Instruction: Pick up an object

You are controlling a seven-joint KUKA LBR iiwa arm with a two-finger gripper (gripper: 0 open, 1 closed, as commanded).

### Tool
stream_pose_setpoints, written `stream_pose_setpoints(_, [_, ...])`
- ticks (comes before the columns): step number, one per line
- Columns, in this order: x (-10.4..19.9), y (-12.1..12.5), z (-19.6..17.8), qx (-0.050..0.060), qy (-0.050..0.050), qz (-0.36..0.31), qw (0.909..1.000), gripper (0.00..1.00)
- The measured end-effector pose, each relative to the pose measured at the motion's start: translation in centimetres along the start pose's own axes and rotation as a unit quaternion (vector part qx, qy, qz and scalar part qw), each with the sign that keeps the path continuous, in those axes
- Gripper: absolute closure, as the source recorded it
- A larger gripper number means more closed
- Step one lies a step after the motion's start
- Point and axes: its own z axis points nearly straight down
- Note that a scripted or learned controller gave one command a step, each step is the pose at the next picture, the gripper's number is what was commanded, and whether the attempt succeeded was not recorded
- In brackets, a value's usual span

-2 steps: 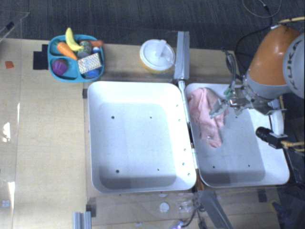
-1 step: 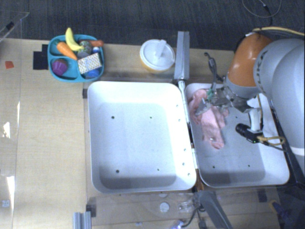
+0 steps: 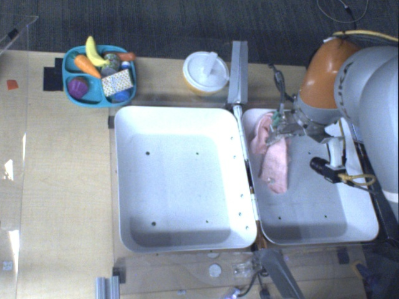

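One pink cloth (image 3: 274, 161) dangles from the tool (image 3: 283, 124), whose grip I cannot tell, so it may slide back into the right bin (image 3: 324, 229).

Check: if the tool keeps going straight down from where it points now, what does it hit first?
Most likely the pink cloth in the right bin. The tool sits over the cloth's upper part, and the cloth may already be caught in it and hanging. Depth is unclear from this slanted view; below the cloth comes the bin floor.
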Motion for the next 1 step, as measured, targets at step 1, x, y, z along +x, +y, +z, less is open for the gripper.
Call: stream_pose_setpoints(1, [0.93,2.69,-8.08,0.007,0.003,-0.093,0.9957,1.0])
